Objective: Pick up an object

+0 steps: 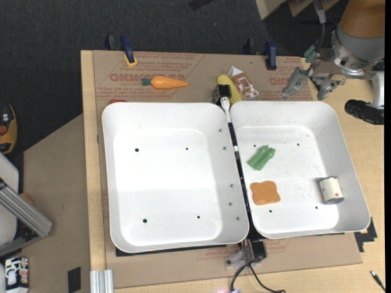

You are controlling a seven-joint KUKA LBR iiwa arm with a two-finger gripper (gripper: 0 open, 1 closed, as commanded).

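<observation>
White plastic makes up both shallow bins on the cardboard-topped desk point(91, 163), and we see that the right bin point(342, 163) carries all the pickable things while the left bin point(116, 163) shows just its dark dots. In the right bin lie a green ridged toy vegetable point(261, 157), its long axis slanting from lower left to upper right; a flat orange slab-like piece point(265, 193) just below it, the two near but apart; and a small white cylinder with a red end point(330, 189) lying on its side toward the right wall, well apart from both. The grey two-finger tool point(310, 82) hangs over the far right corner of that bin, outside its rim, with its fingers spread apart and nothing between them, so we call it released. From the tool, every candidate lies toward the near side of the view: the white cylinder almost straight toward the near side, the green piece toward the near side and to the left. We judge the cylinder the nearest target. Beyond the bins, on the desk, rest an orange toy carrot point(166, 83) and a yellow banana-like toy point(228, 85).
</observation>
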